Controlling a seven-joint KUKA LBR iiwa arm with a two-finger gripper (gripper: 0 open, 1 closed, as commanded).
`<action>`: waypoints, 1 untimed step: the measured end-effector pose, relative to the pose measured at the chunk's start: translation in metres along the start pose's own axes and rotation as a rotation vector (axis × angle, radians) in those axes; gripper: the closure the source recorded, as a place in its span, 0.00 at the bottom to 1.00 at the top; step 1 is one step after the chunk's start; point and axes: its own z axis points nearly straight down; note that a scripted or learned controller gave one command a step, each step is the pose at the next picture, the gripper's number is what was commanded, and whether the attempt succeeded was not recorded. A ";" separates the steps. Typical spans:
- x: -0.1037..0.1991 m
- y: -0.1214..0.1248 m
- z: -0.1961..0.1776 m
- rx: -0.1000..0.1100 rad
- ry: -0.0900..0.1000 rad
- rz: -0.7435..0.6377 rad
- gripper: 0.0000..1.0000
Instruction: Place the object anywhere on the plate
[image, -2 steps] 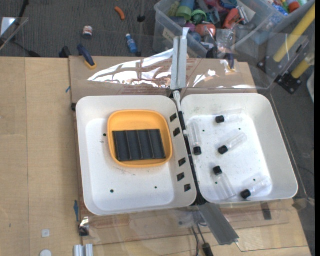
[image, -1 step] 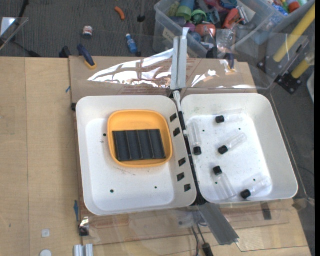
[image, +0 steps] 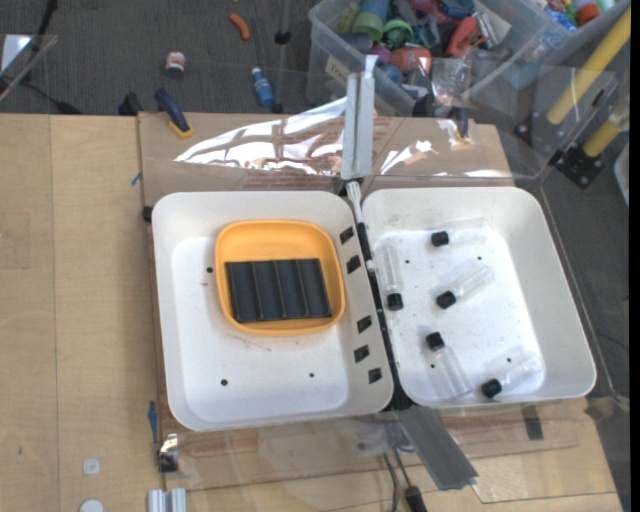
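The table (image: 70, 300) carried two shallow white bins side by side. The left bin (image: 190, 385) held an orange plate (image: 232, 245) with rounded corners, set toward the bin's far half. A black block (image: 277, 290) lay flat on the plate, inside its rim and filling most of its floor. The block was rectangular, matt, and divided into four parallel ridges running front to back. The right bin (image: 560, 350) held several clear vials with black caps (image: 445, 299), lying scattered and apart from one another; one vial (image: 388, 270) lay just beside the wall between the bins. A row of small black tabs (image: 358, 295) ran along that wall. A grey metal post (image: 358, 120) stood at the far end of the divide, with crumpled foil (image: 270, 145) behind both bins. A clear tub of coloured toys (image: 420, 40) stood beyond the right bin. The state of the pincer could not be told.
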 end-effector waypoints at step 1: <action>0.001 0.000 0.000 0.001 0.000 0.027 1.00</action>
